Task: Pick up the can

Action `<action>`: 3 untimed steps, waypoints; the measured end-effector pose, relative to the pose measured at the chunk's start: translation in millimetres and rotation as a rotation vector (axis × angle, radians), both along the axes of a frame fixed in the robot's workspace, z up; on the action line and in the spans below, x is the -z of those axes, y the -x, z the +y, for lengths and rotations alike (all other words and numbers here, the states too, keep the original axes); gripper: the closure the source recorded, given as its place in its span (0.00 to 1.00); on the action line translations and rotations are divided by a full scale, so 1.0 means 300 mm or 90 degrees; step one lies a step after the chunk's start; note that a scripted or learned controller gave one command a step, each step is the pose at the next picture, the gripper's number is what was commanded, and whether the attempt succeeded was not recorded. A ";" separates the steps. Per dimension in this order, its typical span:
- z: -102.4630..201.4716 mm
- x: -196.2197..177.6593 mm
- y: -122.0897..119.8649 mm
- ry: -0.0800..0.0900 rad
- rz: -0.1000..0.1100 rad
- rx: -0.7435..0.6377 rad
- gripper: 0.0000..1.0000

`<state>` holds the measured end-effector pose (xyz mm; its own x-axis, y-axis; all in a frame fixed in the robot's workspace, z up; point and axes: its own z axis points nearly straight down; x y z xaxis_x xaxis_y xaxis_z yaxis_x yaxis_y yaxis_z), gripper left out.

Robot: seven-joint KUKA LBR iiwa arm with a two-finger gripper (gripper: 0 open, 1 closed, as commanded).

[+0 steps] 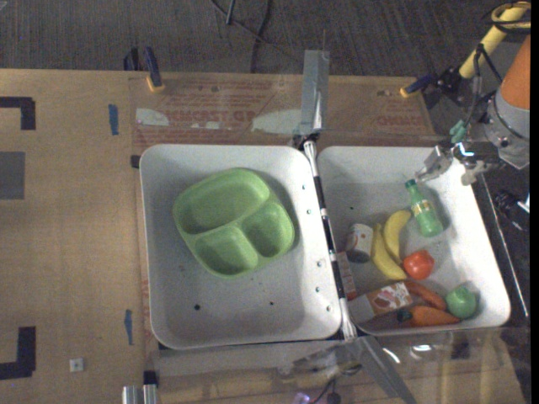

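At the near edge of the right bin (493, 284) lie a carrot (434, 316), a second carrot (425, 294) just behind it, a flat red-and-white packet (386, 298) to their left, and a green apple (461, 301) toward the near right corner. A little farther in sits a red tomato (418, 264), touching the lower end of a yellow banana (389, 242) that curves up the middle of the bin. Just left of the banana, close to the divider between the bins, lies the can (360, 241), a small white cylinder with a red mark, resting on the bin floor. Right of the banana's upper end a green bottle (425, 211) lies tilted, its cap pointing toward the far side. The left bin (160, 251) holds a green divided plate (235, 221) with three compartments, set in its far half. At the far right corner of the right bin the gripper (440, 165) hangs above the rim, its thin metal fingers (428, 169) spread apart with nothing between them; the can lies well apart from them, down and to the left, beyond the bottle and the banana. Behind it the grey arm (514, 108) rises toward the right edge.
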<state>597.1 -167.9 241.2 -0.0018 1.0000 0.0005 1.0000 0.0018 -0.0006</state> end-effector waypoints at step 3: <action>-0.127 0.475 0.115 0.000 -0.003 0.111 0.00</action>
